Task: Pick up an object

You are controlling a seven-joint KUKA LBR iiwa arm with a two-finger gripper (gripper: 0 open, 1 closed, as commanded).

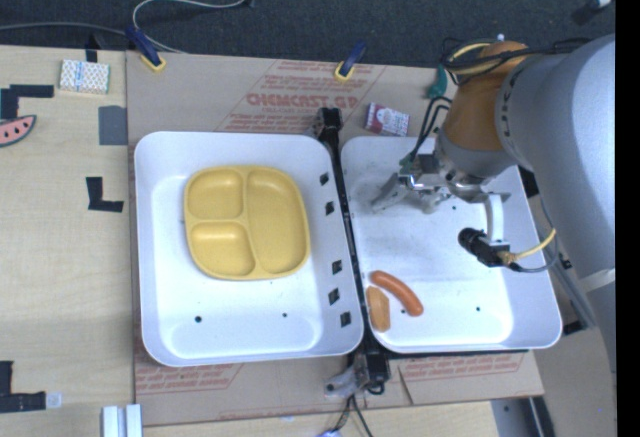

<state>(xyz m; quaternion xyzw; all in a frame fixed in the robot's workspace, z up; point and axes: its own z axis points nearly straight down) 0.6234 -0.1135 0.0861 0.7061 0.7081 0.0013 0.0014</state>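
Two toy sausages lie near the front left corner of the right bin [520, 325]: a red-orange hot dog [398, 292] lying at a slant and a shorter orange sausage [378, 309] just left of it. My gripper [398, 193] hovers over the back part of that bin, well behind the sausages, its fingers pointing left and spread apart. Nothing sits between the fingers. The grey arm with its orange band comes in from the right.
A yellow divided plate [246, 221] lies in the left bin [165, 325]. A small red and white packet [386, 119] rests on the cardboard behind the right bin. Yellow clamps [349, 64] hold the cardboard's back edge. A black cable with a plug [485, 247] hangs off the wrist.
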